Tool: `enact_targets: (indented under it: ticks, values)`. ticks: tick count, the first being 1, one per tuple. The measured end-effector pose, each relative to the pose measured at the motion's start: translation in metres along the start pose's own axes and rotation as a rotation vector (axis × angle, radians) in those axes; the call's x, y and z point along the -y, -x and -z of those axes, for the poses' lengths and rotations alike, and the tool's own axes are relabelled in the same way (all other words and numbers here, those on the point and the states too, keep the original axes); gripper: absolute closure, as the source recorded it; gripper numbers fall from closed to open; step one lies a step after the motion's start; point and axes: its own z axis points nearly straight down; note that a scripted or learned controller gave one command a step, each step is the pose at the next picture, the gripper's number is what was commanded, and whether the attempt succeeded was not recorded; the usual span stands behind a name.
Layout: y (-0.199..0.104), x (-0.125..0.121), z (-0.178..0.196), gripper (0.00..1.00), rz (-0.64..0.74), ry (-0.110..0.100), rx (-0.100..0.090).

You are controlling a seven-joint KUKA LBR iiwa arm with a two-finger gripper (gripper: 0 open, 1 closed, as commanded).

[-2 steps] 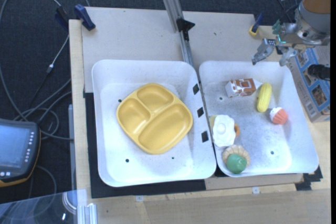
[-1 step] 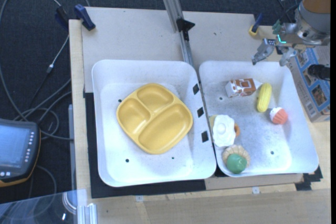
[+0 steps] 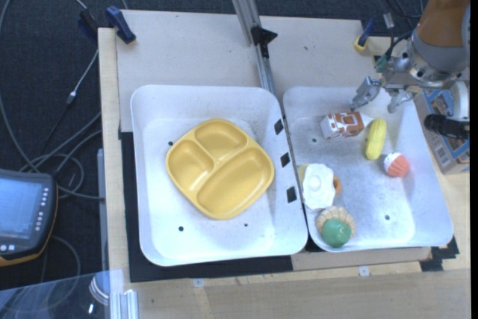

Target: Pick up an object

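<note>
Nearest to us, at the front edge of the right bin, we see a round green toy on a tan base, and just behind it a white fried-egg piece that touches or nearly touches it. Further right lies a small orange-and-white ball-shaped toy, and just beside that, toward the back, a yellow corn-like piece lying lengthwise. To its left we find a small brown-and-white carton tipped on its side, close to the corn but apart from it.

We see the gripper hovering over the back of the right bin, above and just behind the carton and the corn. Its two fingers are spread apart, one toward the carton and one toward the corn, with nothing between them. Above it we see the grey wrist and orange band of the arm coming in from the right.

In the left bin we see a yellow divided plate with three compartments, sitting roughly in the middle and turned at an angle
</note>
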Motion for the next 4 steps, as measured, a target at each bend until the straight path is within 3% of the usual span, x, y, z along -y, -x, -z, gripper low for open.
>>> enact_targets:
  ticks: [1,2,3,4]
  values:
    - [0.005,-0.004,-0.045,0.0,0.0,0.0,0.0]
    - [0.006,-0.009,-0.075,0.0,0.002,0.022,0.005]
    - [0.005,-0.011,-0.063,1.0,0.003,0.025,0.005]
    - [0.001,-0.008,-0.018,1.0,0.002,0.013,0.002]
